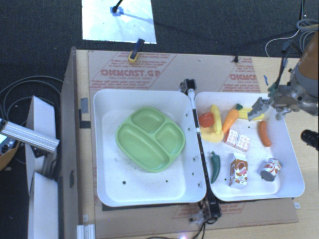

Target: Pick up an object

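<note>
We should lower the open claw (267, 108) squarely over the sausage (264, 133) at its six o'clock.

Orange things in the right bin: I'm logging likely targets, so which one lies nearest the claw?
The sausage, alone near the bin's right wall, just below the claw. The carrot lies farther left, against the yellow pieces.

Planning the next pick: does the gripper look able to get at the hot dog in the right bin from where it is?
Probably yes. The gripper hangs above the right bin, and the hot dog lies just below it in the view, apart from the other toys, nothing covering it.
</note>
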Robot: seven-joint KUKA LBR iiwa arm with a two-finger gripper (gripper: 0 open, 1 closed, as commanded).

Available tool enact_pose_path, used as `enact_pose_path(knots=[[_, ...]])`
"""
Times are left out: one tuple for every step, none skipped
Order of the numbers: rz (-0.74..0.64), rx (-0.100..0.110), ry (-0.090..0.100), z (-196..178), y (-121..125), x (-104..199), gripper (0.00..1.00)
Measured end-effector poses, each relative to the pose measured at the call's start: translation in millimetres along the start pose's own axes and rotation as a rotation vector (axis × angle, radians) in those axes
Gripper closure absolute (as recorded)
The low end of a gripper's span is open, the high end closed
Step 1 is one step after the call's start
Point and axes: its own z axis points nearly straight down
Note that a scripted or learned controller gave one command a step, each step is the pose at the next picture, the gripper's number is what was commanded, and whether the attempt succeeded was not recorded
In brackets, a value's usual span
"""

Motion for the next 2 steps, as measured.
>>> enact_pose_path(knots=[[-0.004,0.006,0.001,113,63,9,0.0],[0.006,-0.008,-0.007,168,71,30,0.0]])
